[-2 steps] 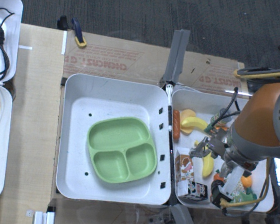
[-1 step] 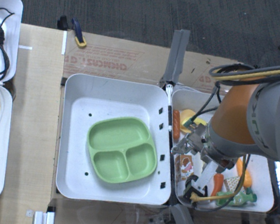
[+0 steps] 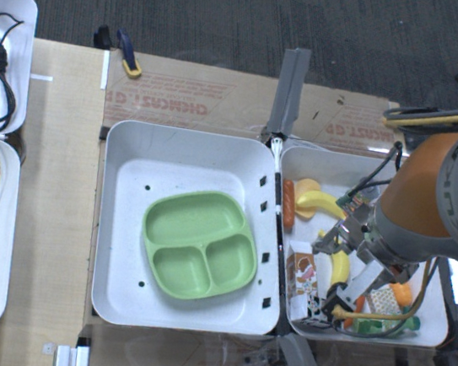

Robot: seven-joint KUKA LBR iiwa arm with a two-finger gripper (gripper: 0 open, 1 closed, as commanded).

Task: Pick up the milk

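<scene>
The milk (image 3: 302, 276) is a small white carton with a brown and red picture. It lies flat along the left wall of the right bin (image 3: 437, 330). My gripper (image 3: 340, 237) hangs low over the middle of that bin, just right of and above the carton, among the bananas. Nothing is visibly held by it. The grey arm with its orange band (image 3: 420, 185) covers the right half of the bin.
In the right bin lie a yellow banana (image 3: 320, 203), a second banana (image 3: 340, 269), a red sausage (image 3: 289, 206), a green bottle (image 3: 380, 326), a small orange piece (image 3: 401, 292) and a patterned packet (image 3: 381, 303). The left bin (image 3: 120, 230) holds a green divided plate (image 3: 199, 244).
</scene>
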